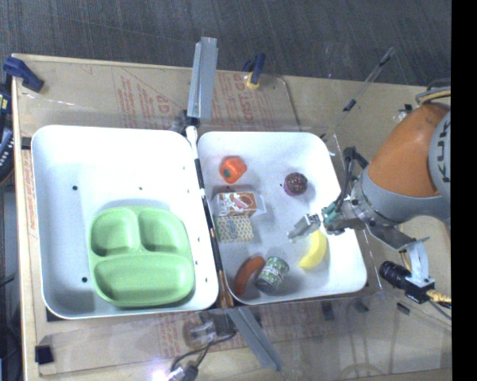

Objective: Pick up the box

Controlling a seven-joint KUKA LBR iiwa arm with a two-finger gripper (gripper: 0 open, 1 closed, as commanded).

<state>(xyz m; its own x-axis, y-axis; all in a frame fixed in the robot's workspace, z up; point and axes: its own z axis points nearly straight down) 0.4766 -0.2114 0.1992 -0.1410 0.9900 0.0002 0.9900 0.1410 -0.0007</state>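
Observation:
A small red-and-white box (238,204) lies flat in the middle of the right bin (263,143). Directly in front of it lies a second flat packet (234,228) with a speckled pattern, touching it or nearly so. My gripper (308,225) hangs low over the right part of this bin, to the right of both packets and apart from them, just above the upper end of a yellow banana (315,250). Nothing shows in its grasp.
The right bin also holds an orange object (233,168), a dark round piece (296,183), a green-labelled can (272,272) and a reddish-brown item (248,271). The left bin (63,157) holds a green compartment tray (140,255). The arm (405,165) reaches in from the right.

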